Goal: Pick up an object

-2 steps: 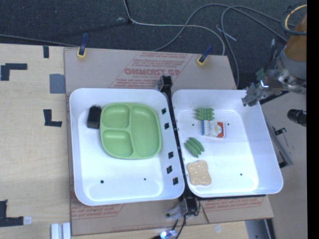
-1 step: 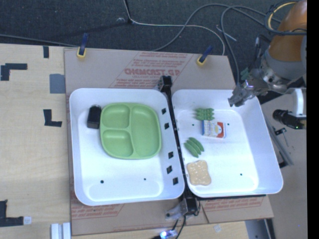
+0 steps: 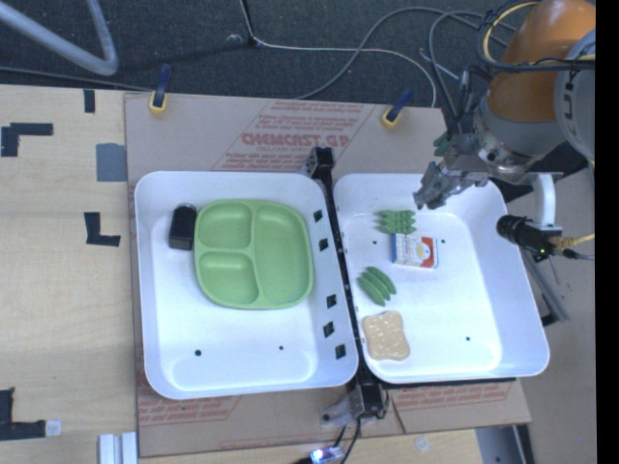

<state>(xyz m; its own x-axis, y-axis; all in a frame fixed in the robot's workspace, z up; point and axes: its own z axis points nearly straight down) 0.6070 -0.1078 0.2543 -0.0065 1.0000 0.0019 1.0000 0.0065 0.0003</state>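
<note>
The right bin (image 3: 484,288) holds a green leafy piece (image 3: 396,221), a small white carton with blue and red print (image 3: 415,250), a green pea pod (image 3: 376,283) and a tan slice of bread (image 3: 385,335). My gripper (image 3: 431,193) hangs over the bin's far edge, up and to the right of the leafy piece, apart from every object. Nothing shows between its dark fingers. The left bin (image 3: 164,336) holds a green divided plate (image 3: 254,253) and a small black block (image 3: 182,227) at the plate's left.
The grey arm with its orange band (image 3: 542,37) reaches in from the upper right. Cables run across the dark floor behind the bench. A black divider strip (image 3: 334,259) separates the bins. Yellow clamps (image 3: 158,101) hold the cardboard base.
</note>
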